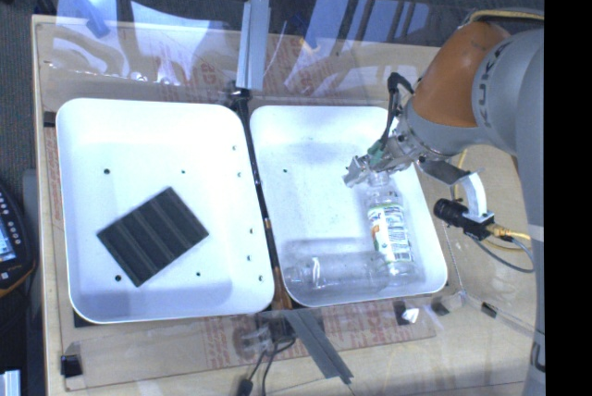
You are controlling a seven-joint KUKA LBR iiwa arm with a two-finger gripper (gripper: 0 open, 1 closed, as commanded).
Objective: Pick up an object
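Note:
My gripper (367,167) hangs low over the right bin (305,144), near its right wall. Directly below it lies a clear plastic bottle (388,232) with a white printed label, its neck end pointing up toward the gripper. The gripper is at or just above that neck end, and I cannot tell if they touch. A second clear plastic bottle (338,268) lies on its side along the front wall of the right bin. A black ridged slab (153,234) lies flat and askew in the left bin (92,135).
The grey arm with its orange band (458,84) reaches in over the right bin's right rim. A clear plastic sheet (185,43) stands behind both bins. A metal bar (319,348) lies on the bench in front of the bins.

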